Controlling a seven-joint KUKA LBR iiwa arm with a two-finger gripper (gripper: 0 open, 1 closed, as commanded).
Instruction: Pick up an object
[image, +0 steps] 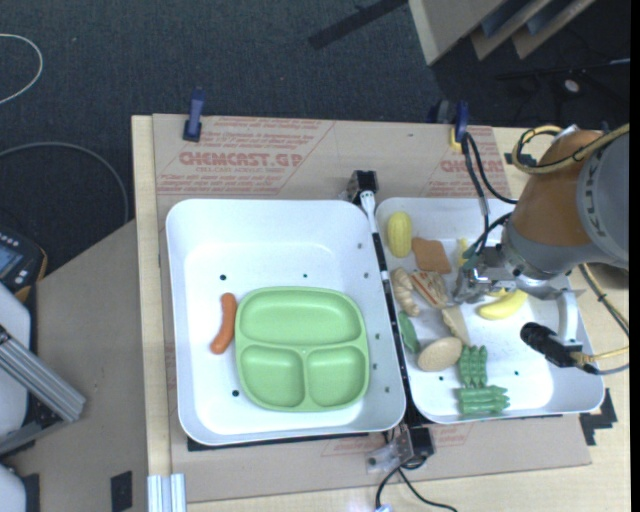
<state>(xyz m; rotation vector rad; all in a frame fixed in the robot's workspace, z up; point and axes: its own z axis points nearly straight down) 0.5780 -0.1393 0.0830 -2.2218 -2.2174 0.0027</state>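
Arm: you see the grey arm (590, 215) with its orange band reaching in from 3 o'clock, over the right bin (560, 398).
Gripper: your gripper (478, 285) sits low in the right bin, among the play food.
Fingers: you cannot tell whether they are apart or together; the wrist hides them.
Banana: a yellow banana (503, 305) lies just at 4 o'clock of the gripper, possibly touching it, though the view is too poor for you to be sure.
Other food near you: a lemon (399, 233) at 10 o'clock of the gripper, a brown bread slice (432, 255) beside it, a pale bun (439, 353) at 7 o'clock, and green pieces (476, 382) at 6 o'clock.
Left bin: your left bin (200, 240) holds a green divided tray (298, 347), with an orange sausage (224, 323) just at its 9 o'clock side.
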